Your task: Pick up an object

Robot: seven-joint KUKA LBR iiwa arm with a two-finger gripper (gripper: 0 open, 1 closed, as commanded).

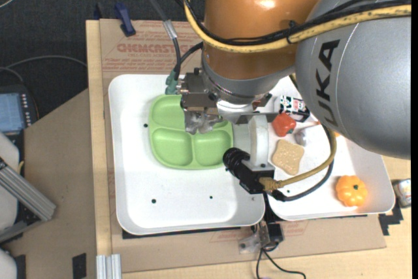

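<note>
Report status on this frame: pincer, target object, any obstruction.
Pincer low over green divided plate in left bin. No confirmed hold. Arm hides much of the right bin.

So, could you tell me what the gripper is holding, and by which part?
It cannot be told: the gripper sits over the green divided plate, with no grasp visible.

robot lab: bench [104,160], cabled arm [366,75].

Green divided plate [176,140] (three compartments) lies flat in left bin [130,160].
</note>
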